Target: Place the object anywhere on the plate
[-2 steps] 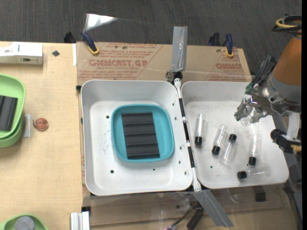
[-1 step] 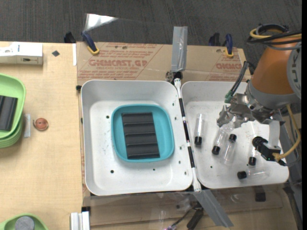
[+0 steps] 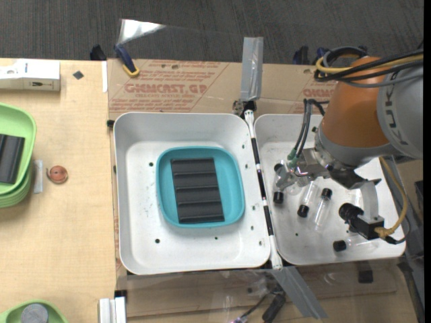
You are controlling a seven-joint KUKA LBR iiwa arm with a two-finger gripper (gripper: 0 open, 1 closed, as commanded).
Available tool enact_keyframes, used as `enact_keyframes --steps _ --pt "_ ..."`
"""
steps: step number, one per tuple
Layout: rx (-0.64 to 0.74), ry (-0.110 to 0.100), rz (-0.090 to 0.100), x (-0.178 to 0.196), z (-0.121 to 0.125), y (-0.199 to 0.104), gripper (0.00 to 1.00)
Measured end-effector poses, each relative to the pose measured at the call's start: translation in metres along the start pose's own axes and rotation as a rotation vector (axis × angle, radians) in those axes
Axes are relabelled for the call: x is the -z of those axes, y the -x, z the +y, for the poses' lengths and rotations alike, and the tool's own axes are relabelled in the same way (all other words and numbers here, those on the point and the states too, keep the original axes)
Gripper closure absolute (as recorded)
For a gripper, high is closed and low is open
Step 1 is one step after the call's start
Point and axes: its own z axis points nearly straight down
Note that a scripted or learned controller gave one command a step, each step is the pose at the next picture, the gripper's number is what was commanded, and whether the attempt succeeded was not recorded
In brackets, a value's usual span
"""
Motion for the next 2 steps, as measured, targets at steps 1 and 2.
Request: enact_keyframes --steps 1,2 --pt "0.138 0.0 -0.014 0.001 0.017 -0.04 1.0" --pt "0.158 0.001 -0.002 0.001 0.018 -0.051 0.0"
